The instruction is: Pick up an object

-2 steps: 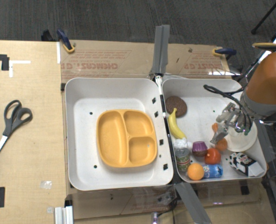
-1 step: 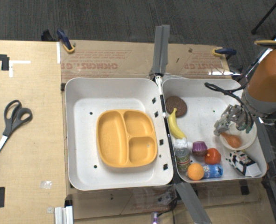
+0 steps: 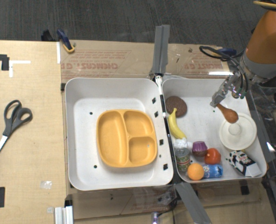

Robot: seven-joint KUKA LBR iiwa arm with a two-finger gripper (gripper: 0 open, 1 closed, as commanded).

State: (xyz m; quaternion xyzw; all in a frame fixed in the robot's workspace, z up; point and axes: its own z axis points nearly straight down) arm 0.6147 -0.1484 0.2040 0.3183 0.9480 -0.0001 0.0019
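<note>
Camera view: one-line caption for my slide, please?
Two-finger gripper hovers by a brown drumstick in the right white bin; yellow divided plate in the left.

The desk (image 3: 25,171) is pale wood, with a sheet of brown cardboard (image 3: 109,62) laid across its back part. Two shallow white bins rest side by side on it. Taking the left bin (image 3: 77,139) as the landmark, the right bin (image 3: 198,90) sits touching its right edge, and a grey bar (image 3: 161,48) runs back from the seam between them. A pair of scissors (image 3: 9,122) with black handles lies well to the left of the left bin, on the bare wood. Black corner marks (image 3: 0,59) and a white strip (image 3: 18,63) sit further back on that side. A blue and yellow clamp (image 3: 65,41) stands behind the left bin's back left corner.
</note>
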